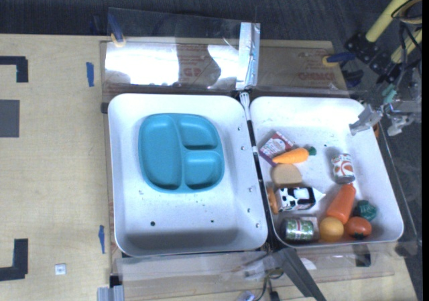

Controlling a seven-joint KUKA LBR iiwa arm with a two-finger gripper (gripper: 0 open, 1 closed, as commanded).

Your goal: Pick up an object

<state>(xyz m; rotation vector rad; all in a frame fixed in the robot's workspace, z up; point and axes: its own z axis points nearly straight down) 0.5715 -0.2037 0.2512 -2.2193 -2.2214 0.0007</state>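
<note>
the gripper (367, 121) is hanging over the top right corner of the right bin (315, 108), touching no toy. the toys are lying low in that bin: carrot (292, 155), can (299, 229), orange (331, 228). a blue tray (180, 152) is sitting in the left bin (127, 179).

Left shallow white plastic bin (127, 226): teal three-compartment plastic tray (179, 151) inside, toward rear.
Right shallow white plastic bin (389, 192), touching left bin: small orange toy carrot (291, 155) near rear-left, large orange toy carrot (341, 202) right of centre, green metal can (299, 229) at front.
</note>
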